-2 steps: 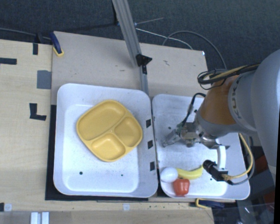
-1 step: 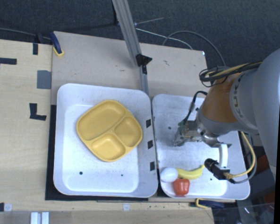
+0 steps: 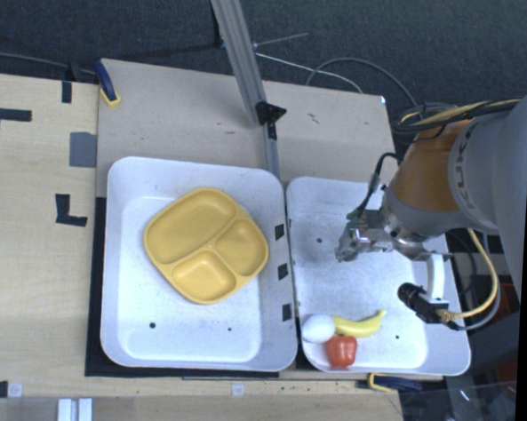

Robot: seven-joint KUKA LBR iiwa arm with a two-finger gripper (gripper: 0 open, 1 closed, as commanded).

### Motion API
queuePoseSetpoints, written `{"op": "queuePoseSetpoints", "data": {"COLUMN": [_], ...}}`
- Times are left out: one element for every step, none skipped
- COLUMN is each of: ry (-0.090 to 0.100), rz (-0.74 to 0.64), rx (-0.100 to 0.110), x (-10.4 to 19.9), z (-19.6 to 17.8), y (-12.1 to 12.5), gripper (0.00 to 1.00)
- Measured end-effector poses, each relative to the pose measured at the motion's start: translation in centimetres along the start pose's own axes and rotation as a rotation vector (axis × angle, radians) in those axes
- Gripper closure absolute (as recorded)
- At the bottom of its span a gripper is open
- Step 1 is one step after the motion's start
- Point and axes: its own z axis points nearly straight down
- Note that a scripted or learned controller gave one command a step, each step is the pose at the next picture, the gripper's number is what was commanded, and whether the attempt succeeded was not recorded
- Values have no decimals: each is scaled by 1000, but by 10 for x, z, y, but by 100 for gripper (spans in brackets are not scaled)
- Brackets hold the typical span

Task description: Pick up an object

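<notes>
two bins (image 3: 119, 241), one yellow plate (image 3: 206, 244), one banana (image 3: 361, 324), one egg (image 3: 318, 328), one tomato (image 3: 341, 350)

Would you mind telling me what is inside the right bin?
The right bin holds a banana, a white ball and a red fruit at its near edge. The gripper and arm cover part of the floor.

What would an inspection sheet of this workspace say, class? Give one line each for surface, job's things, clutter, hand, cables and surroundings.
Surface: two shallow white bins side by side, left bin and right bin, on a wooden bench.
Job's things: banana, white egg-shaped object and red object clustered at the right bin's near edge.
Clutter: yellow divided plate in the left bin.
Hand: the hand hangs over the right bin, away from the cluster, nothing seen between its fingers.
Cables: yellow cable looping beside the arm; thin wires behind the bench.
Surroundings: grey metal post, dark floor.
</notes>
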Motion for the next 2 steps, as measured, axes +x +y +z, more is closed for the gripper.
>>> {"op": "queuePoseSetpoints", "data": {"ry": [-1, -1], "rz": [1, 0], "rx": [-2, -2], "x": [-10, -10], "z": [-58, -105], "y": [1, 2], "gripper": [100, 100]}}
